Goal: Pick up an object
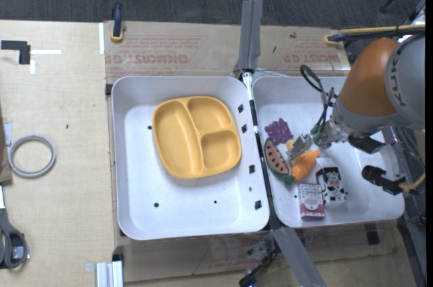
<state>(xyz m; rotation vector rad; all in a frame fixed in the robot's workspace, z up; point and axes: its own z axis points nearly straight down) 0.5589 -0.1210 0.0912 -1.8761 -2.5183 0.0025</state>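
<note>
Arm [379, 86] reaching leftward into right bin [352, 211]; fingers [301, 147] above carrot [304, 164], closure unclear.

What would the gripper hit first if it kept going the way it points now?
Probably the orange carrot-shaped toy: the two-finger gripper points down and left, with its tips right above that toy. The watermelon-slice toy lies just beyond. Depth is hard to judge from this slanted view.

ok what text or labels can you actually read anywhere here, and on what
Red print on the cardboard sheet behind the bins: repeated words, seen upside down and too blurred to read.
Grey arm: large dark letters at the frame edge, cut off, unreadable.
Small red carton: label too small to read.
Black-and-white carton: print unreadable.
</note>
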